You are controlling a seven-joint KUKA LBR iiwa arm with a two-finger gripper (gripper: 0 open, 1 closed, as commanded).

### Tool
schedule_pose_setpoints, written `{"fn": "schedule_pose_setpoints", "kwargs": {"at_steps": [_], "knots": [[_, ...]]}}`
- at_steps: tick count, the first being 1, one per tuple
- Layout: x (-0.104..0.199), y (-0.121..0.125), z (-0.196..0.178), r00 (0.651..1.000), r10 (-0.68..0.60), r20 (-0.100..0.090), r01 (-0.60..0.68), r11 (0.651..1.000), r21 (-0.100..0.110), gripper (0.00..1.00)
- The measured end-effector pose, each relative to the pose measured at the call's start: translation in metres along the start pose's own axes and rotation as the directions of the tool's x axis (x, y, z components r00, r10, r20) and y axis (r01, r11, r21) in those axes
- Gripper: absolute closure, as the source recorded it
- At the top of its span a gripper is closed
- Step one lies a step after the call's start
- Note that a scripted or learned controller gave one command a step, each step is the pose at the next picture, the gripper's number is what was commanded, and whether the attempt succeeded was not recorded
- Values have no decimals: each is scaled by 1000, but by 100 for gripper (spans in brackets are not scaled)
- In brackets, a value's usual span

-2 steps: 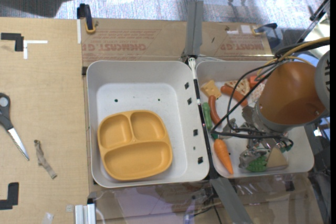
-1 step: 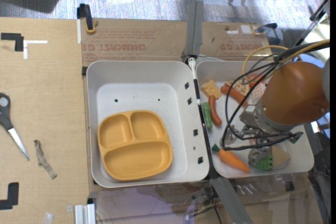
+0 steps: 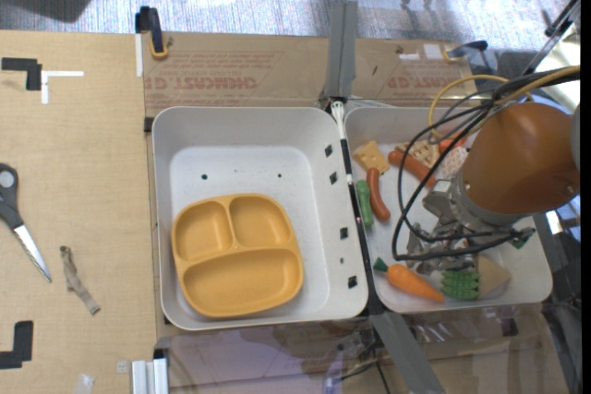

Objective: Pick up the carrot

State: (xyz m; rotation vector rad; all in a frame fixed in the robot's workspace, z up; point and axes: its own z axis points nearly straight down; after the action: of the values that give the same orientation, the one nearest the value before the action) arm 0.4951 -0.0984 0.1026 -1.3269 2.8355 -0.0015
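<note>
The carrot is seen in the right bin, close to that bin's near-left corner and just off its near wall. Its long axis is laid at a slant: the green-topped end is turned toward the bin's left wall, and the orange tip is pointed toward the near right, where it is met by a green ridged toy piece.

The gripper is found just up and to the right of the carrot, under the orange band of the arm and a tangle of black cables. Whether the jaws are wide or narrow cannot be told, since they are masked by the wrist and the cables. The carrot is not seen between them; it is left lying on the bin floor beside the tool.

Further from the carrot, along the left wall of the same bin, a green pod-like piece and a red sausage-like piece are laid side by side. A tan wedge and another red piece are seen beyond these. A tan block is placed just right of the green ridged piece.

To the carrot's left, across the wall, a yellow divided plate is held in the left bin.
</note>
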Motion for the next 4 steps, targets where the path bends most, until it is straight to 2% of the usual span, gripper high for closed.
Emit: {"fn": "schedule_pose_setpoints", "kwargs": {"at_steps": [1,2,3,4], "knots": [[0,0,0,1000,0,0,0,1000,0,0],[3,7,9,1000,-6,-5,6,1000,-2,0],[1,5,-1,1000,-3,0,3,1000,2,100],[90,-72,-141,989,147,-5,-147,989,0,100]]}}
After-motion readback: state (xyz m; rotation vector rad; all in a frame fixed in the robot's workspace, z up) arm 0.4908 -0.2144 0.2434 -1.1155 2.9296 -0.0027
